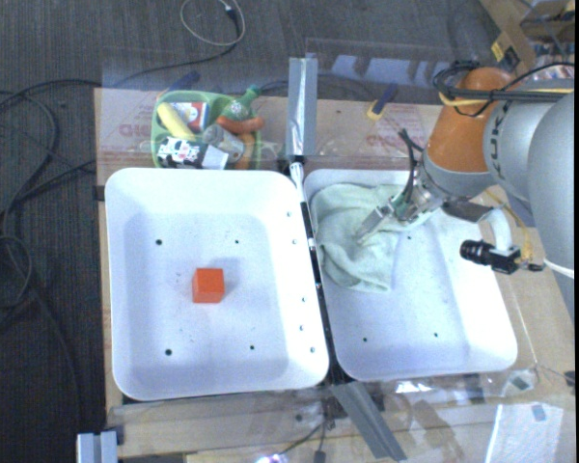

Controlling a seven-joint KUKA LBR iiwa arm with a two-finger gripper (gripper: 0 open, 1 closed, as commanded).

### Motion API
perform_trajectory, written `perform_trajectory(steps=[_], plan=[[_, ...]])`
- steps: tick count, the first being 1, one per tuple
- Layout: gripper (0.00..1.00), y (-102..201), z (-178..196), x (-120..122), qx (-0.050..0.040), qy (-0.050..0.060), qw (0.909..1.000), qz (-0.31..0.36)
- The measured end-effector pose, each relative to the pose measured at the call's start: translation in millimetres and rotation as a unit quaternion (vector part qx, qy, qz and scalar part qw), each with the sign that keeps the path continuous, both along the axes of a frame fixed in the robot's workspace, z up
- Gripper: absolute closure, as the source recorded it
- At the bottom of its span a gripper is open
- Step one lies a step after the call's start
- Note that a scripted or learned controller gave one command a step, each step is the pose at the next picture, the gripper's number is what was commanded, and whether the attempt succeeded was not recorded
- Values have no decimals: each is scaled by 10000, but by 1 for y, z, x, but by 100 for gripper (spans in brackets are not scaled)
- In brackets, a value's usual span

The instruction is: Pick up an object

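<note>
An orange cube [208,285] lies near the middle of the left white bin [135,210]. A crumpled pale green cloth [347,244] lies in the back left part of the right white bin [444,345]. My gripper [378,220] reaches down from the right, slanting toward the lower left, and its tip rests on or just above the upper part of the cloth. The grey arm with its orange band [463,128] stands over the right bin's back right corner.
A green basket [205,131] of small toys sits behind the left bin. A metal post [302,104] rises at the back between the bins. A black fitting [484,253] sticks out at the right bin's right edge. Cables lie on the floor at left.
</note>
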State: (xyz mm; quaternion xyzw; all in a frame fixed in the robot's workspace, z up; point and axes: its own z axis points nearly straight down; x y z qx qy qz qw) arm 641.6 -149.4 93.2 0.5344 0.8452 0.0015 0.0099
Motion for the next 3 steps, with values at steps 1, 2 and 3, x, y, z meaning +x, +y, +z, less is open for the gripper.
perform_trajectory(steps=[1, 2, 3], plan=[[0, 29, 0, -3, 9, -11, 10000, 56], [0, 29, 0, -3, 10, -11, 10000, 56], [100, 32, 9, -1, 32, -14, 10000, 54]])
